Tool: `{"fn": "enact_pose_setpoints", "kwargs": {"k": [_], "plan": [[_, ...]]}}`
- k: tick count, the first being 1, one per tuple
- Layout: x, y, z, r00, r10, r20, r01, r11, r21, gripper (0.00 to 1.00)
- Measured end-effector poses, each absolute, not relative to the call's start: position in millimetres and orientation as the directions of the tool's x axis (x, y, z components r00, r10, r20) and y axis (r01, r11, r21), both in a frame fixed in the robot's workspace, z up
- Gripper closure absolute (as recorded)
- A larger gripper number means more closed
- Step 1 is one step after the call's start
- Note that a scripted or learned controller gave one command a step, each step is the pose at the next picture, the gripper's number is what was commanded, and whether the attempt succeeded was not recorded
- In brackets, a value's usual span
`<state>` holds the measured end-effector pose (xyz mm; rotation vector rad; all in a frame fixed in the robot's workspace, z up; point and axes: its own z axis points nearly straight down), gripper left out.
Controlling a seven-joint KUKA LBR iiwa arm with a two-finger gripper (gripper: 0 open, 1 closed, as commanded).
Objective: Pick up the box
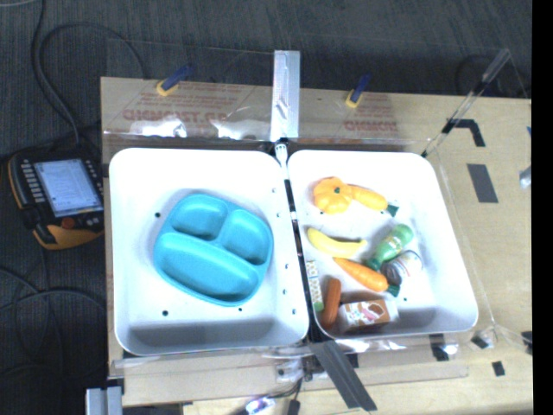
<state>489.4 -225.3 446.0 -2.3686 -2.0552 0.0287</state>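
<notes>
Since the box (365, 312) lies flat at the right bin's (449, 232) near wall, touching a carrot (361, 274) and a sausage (330, 299), nothing is picked yet; whole grasp remains. Fingers' state: cannot tell, so no relative placing.

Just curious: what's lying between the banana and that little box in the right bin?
In the camera view, a carrot lies between the banana and the box.
</notes>
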Motion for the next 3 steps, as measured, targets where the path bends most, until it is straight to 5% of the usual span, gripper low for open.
{"fn": "enact_pose_setpoints", "kwargs": {"k": [2,3], "plan": [[493.3,-227,460,0.14,0.99,-0.018,0.99,-0.141,-0.028,1.0],[532.2,-204,431,0.132,0.991,-0.002,0.991,-0.132,-0.006,1.0]]}}
